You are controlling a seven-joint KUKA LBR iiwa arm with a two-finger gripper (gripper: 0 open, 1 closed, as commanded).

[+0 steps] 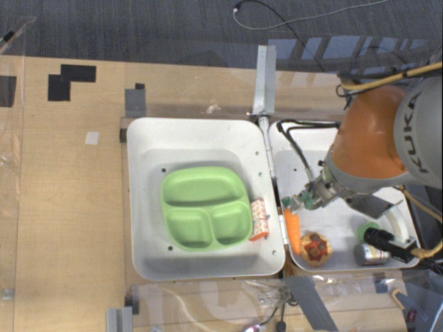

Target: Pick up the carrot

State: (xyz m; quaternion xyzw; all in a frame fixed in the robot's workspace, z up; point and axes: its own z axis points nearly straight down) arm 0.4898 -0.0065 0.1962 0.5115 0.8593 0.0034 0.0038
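One carrot (pixel 293 232) lies in the right bin (pixel 346 261) against its left wall, hard to flank; pincer (pixel 305 200) hovers just above-right of carrot, grip state unclear, nothing visibly held.

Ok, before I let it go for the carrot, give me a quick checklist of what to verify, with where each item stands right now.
1. Carrot located: ok. It lies in the right bin, along its left wall.
2. Gripper over the carrot: ok, roughly; it sits just above the carrot's upper end.
3. Carrot in the grip: not ok; it rests on the bin floor.
4. Finger opening: cannot tell; the view is too small and cluttered there.
5. Room around the carrot: not ok; the bin wall touches one side and a pizza-like toy crowds its lower end.
6. Cable clear of the path: cannot tell.
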